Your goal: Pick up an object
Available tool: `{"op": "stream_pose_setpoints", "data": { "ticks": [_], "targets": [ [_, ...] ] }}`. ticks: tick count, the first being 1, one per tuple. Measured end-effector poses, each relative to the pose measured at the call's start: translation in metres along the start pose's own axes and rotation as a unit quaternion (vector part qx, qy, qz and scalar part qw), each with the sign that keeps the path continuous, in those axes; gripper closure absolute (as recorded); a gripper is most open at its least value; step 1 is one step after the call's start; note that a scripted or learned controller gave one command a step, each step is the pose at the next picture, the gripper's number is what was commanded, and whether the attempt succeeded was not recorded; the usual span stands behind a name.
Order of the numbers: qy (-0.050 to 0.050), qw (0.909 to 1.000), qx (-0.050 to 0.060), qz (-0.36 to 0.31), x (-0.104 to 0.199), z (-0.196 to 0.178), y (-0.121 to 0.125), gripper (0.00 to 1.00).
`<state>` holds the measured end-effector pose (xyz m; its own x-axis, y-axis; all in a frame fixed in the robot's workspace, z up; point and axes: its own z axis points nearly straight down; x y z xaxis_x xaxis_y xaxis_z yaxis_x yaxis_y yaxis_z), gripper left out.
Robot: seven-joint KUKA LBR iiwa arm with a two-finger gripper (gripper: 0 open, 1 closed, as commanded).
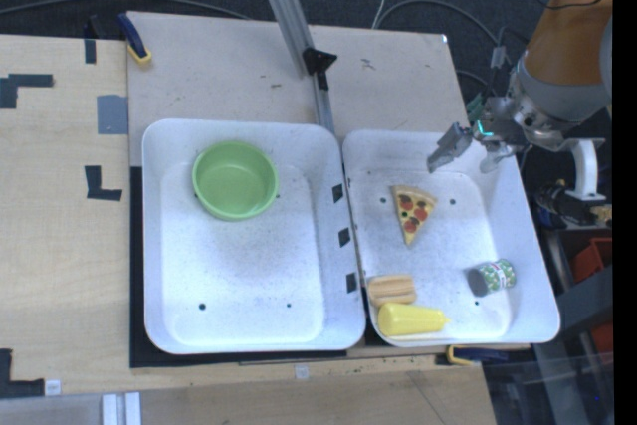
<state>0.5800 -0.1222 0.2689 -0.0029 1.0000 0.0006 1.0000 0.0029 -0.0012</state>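
pizza slice (412, 212): toy, lies flat in upper middle of right bin (518, 244), point toward the near edge, crust toward the far edge. Nothing touching it.
hot dog bun (391, 290): near-left corner of the right bin, just beside the divider between the bins.
yellow piece (410, 318): banana-like toy, just below the bun, touching or nearly touching it, against the bin's near wall.
small can (494, 277): green and white with a dark end, on its side, right part of the right bin, well apart from the pizza slice.
gripper (468, 149): over the far edge of the right bin, up and to the right of the pizza slice, apart from it. Two fingers visible and spread, nothing between them.
arm (562, 45): comes in from the right, orange band above the grey wrist.
green bowl (235, 179): upright in the upper left part of the left bin (249, 314), alone there.
metal pole (289, 5): slants down from the top to the far edge where the bins meet.
bench (60, 244): light wood with dark tape marks left of the bins; blue and yellow clamp (133, 39) at the far left corner of the board.
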Motion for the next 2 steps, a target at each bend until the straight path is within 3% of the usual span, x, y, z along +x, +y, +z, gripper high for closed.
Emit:
{"op": "stream_pose_setpoints", "data": {
  "ticks": [2],
  "targets": [
    [0.0,1.0,0.003,0.001,-0.003,0.112,0.004,0.0]
  ]
}}
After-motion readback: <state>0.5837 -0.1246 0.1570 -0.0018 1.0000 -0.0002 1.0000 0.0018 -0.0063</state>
